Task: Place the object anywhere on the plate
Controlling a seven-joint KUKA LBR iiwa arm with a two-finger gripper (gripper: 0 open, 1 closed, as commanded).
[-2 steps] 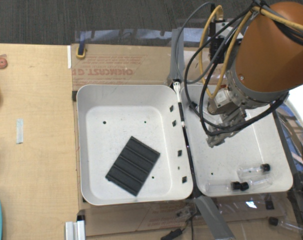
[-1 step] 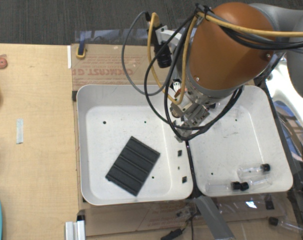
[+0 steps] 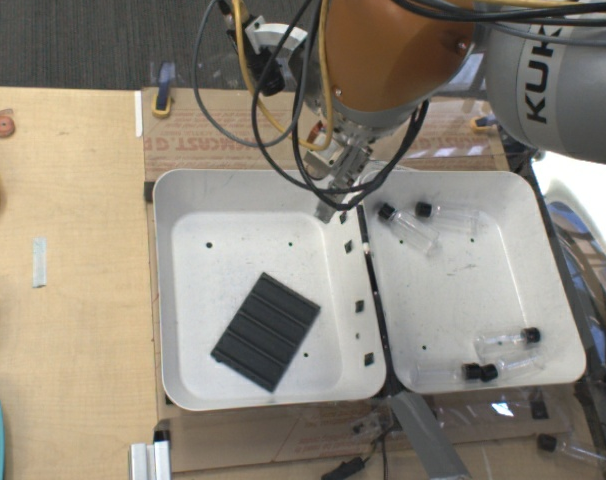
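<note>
A black ridged plate (image 3: 267, 329) lies flat and turned at an angle in the left bin (image 3: 183, 268), toward its front. Clear vials with black caps lie in the right bin (image 3: 523, 258): two near the back left (image 3: 405, 223) (image 3: 445, 211) and two near the front right (image 3: 506, 342) (image 3: 495, 370). My gripper (image 3: 335, 200) hangs under the orange wrist band, over the back end of the wall between the two bins. It is well behind the plate and just left of the back vials. Nothing shows in its tips.
The big grey and orange arm (image 3: 413, 38) with looping cables covers the back of both bins. A brown cardboard sheet (image 3: 223, 128) lies under the bins. The wooden bench (image 3: 63, 268) stretches to the left, with small items at its left edge.
</note>
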